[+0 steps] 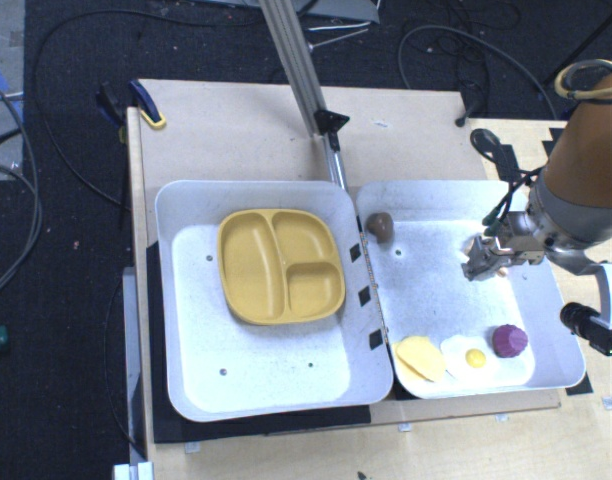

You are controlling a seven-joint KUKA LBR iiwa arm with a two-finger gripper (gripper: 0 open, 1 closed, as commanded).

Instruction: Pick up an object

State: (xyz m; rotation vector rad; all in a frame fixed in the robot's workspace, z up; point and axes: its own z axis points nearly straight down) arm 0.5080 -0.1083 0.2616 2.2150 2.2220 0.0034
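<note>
A: Hard to tell whether claw open or closed; nothing visible between its tips. Hovering over bare floor of right bin, upper right part.

B: Candidates elsewhere: brown lump near the bin's top-left corner; yellow piece, fried egg and purple piece along the front wall.

A: Risk: closing on nothing if lowered here.

B: Also: front items crowded, touching; wall close. Likely a nudge, a slip, or a double grab.

A pale wooden bench carries two shallow white bins side by side, the left bin touching the right bin.
</note>
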